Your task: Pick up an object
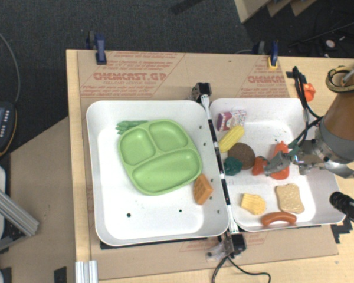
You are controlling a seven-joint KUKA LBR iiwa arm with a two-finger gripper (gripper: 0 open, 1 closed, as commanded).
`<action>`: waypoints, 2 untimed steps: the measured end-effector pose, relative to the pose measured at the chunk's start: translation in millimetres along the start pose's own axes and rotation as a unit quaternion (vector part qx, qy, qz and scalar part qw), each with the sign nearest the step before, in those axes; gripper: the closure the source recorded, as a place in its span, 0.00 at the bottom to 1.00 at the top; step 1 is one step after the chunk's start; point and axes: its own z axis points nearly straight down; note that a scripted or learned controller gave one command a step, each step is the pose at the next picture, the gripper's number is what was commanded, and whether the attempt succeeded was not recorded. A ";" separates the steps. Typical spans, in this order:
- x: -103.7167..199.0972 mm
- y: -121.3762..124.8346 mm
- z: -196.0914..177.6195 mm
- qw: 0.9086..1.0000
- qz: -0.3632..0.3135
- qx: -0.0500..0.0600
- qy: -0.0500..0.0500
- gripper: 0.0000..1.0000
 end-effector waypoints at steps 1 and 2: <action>-11.3 39.5 116.9 1.000 0.000 0.002 0.000 0.00; 21.5 104.6 86.4 1.000 -0.003 -0.004 -0.001 0.00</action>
